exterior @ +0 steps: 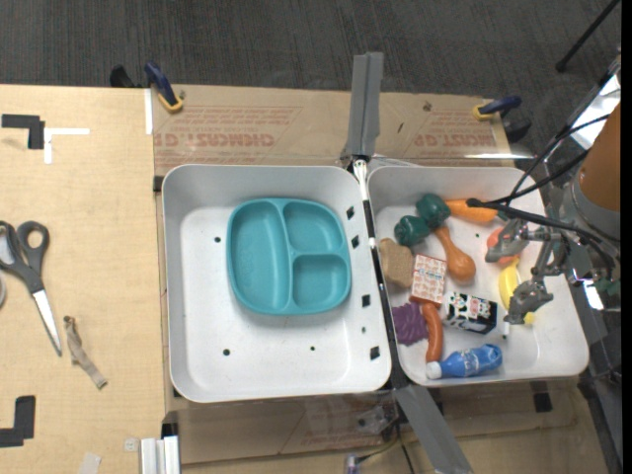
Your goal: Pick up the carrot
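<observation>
The carrot (471, 210), orange and tapering to the right, lies at the back of the right bin (553, 361), beside a green dumbbell-shaped toy (420, 220). My gripper (519, 268) hangs over the right side of that bin, to the front right of the carrot and apart from it. Its two metal fingers (530, 294) stand apart, so it is open. A yellow toy (509, 286) lies just under them. A small orange-red piece (503, 255) shows by the rear finger. Black cables cross over the carrot's tip.
The right bin also holds a tan drumstick shape (456, 252), a red-and-white card (429, 277), a purple toy (408, 322), a long orange-red piece (434, 329), a cow-patterned carton (468, 311) and a blue bottle (471, 362). A teal divided plate (289, 256) sits in the left bin (197, 363). Scissors (30, 270) lie far left.
</observation>
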`<state>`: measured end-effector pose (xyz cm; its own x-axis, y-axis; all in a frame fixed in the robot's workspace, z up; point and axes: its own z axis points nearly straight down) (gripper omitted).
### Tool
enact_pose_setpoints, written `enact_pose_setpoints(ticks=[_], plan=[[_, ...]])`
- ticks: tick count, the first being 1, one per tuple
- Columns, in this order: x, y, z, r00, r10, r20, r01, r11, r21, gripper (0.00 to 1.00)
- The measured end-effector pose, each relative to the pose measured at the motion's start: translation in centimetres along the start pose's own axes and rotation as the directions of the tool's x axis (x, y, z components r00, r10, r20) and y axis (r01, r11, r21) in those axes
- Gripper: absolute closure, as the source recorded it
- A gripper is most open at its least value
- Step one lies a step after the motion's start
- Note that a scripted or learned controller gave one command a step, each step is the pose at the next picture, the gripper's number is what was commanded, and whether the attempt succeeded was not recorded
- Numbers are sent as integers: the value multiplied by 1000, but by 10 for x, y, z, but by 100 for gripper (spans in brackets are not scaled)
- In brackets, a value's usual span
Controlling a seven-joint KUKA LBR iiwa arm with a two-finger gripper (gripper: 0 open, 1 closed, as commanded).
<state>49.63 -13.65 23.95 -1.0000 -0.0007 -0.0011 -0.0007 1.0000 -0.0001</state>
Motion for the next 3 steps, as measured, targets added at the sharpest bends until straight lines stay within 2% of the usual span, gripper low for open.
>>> enact_pose_setpoints(ticks=[1,2,3], plan=[[-35,-54,116,1000,-9,4,9,1000,2,0],[-117,-76,146,887,463,5,-463,887,0,0],[-143,-58,150,710,704,-23,-704,710,22,0]])
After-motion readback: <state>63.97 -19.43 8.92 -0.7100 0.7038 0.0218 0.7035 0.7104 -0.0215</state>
